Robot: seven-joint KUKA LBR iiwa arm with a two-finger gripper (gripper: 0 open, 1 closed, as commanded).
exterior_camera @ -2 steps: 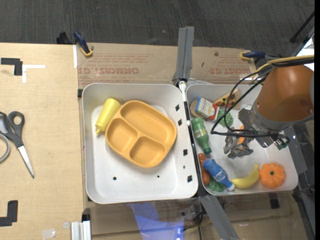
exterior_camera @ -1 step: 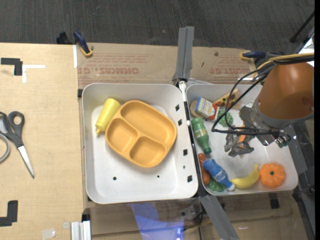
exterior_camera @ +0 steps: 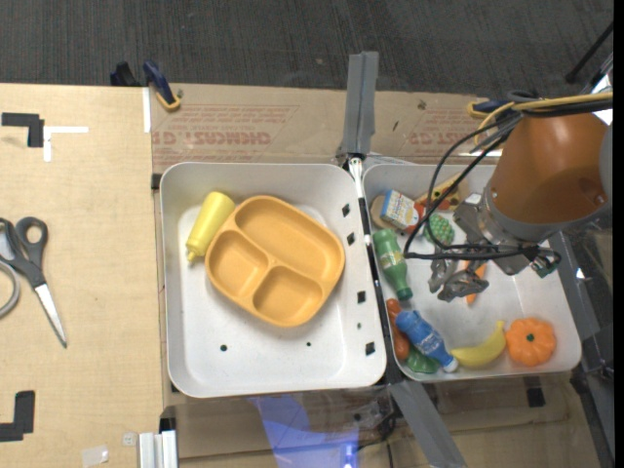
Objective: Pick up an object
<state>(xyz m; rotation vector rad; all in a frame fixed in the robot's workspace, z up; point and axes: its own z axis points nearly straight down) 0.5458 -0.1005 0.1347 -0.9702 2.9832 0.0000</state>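
I see my arm [exterior_camera: 546, 169] reaching down over the right bin [exterior_camera: 561, 305]. Its gripper [exterior_camera: 456, 279] hangs above the toys; I cannot tell its grip.

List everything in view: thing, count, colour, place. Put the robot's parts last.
bins: 2, white, side by side on the bench
tray: 1, orange, three compartments, left bin
yellow bottle: 1, yellow, left bin, beside the tray's left edge
green bottle: 1, green, right bin, along its left wall
blue bottle: 1, blue, right bin, near front
banana: 1, yellow, right bin, front
pumpkin: 1, orange, right bin, front right corner
packet: 1, blue and white, right bin, back left
scissors: 1, grey handles, on the wooden board left of the bins
arm: 1, orange band, over the right bin
tool: 1, dark grey, low over the right bin's middle
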